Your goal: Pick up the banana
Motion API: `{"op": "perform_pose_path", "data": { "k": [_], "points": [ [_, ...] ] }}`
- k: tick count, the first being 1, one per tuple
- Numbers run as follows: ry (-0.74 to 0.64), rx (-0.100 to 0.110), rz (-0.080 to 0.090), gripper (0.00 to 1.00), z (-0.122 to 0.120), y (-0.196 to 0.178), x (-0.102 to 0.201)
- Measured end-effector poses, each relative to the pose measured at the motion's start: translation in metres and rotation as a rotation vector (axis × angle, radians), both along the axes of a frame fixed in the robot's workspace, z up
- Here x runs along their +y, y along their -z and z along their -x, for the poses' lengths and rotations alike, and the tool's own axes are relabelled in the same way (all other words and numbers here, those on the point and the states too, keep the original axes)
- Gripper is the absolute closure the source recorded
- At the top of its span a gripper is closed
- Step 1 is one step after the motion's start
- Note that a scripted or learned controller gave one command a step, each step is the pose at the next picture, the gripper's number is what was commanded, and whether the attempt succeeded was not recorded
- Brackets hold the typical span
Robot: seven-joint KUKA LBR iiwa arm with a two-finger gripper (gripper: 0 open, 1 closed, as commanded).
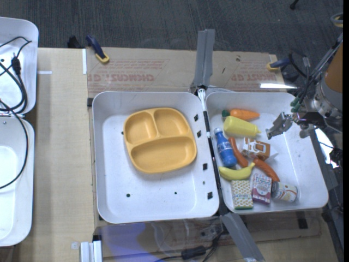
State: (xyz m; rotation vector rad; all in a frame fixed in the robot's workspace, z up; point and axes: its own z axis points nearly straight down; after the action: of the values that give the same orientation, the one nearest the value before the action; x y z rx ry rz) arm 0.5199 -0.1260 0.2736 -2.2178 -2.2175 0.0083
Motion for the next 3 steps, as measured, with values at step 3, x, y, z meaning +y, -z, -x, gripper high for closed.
{"op": "perform_pose_path", "data": {
  "k": [3],
  "points": [
    [-0.145, -0.008, 0.001, 0.0, -0.096, 0.165, 0.025]
  ]
}}
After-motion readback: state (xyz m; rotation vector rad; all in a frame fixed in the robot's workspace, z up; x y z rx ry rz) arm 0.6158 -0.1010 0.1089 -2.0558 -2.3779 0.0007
